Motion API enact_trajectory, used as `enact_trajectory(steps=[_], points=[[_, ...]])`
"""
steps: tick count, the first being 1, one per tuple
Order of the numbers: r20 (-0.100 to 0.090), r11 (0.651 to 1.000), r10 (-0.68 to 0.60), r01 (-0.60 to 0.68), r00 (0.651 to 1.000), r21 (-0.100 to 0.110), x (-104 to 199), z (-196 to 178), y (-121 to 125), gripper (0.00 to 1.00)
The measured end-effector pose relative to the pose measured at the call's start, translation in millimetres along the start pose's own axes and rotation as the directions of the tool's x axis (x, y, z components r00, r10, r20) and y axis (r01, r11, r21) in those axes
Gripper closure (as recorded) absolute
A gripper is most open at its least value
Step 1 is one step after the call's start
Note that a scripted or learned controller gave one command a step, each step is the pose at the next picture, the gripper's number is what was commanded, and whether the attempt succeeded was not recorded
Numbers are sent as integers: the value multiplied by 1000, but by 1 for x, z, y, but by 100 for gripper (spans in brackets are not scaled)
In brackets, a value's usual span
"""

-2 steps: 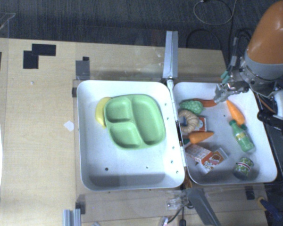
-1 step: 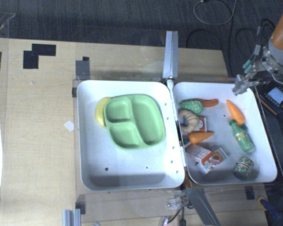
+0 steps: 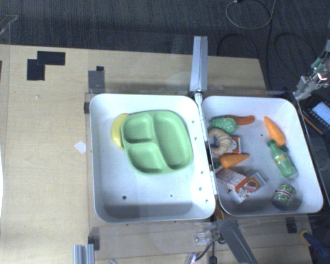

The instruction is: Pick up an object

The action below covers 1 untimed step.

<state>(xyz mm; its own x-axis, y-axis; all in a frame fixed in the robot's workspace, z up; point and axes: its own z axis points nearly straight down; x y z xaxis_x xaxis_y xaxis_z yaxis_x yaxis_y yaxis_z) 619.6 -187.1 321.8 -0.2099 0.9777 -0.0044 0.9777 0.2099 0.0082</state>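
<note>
The gripper (image 3: 319, 73) sits at the upper right edge of the view, outside the right bin (image 3: 302, 120) and well apart from its contents. Whether the tool is open or closed cannot be told; it holds nothing visible.

No object has been picked. A suitable target is the carrot (image 3: 274, 131) in the upper right part of the right bin, since it lies apart from its neighbours. Its long axis runs diagonally from upper left to lower right, and the lower end lies near the green bottle (image 3: 282, 161). The gripper should probably descend over the carrot's middle and close across the long axis.

The cluster near the divider, including a second carrot (image 3: 234, 159) and a small carton (image 3: 247, 185), is crowded and likely harder to grasp cleanly. The left bin (image 3: 102, 147) holds a green tray (image 3: 157, 141).
</note>
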Motion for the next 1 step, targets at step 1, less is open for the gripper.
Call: enact_trajectory(steps=[1], points=[[0, 1000, -6, 6, 1000, 2, -26, 3, 40, 100]])
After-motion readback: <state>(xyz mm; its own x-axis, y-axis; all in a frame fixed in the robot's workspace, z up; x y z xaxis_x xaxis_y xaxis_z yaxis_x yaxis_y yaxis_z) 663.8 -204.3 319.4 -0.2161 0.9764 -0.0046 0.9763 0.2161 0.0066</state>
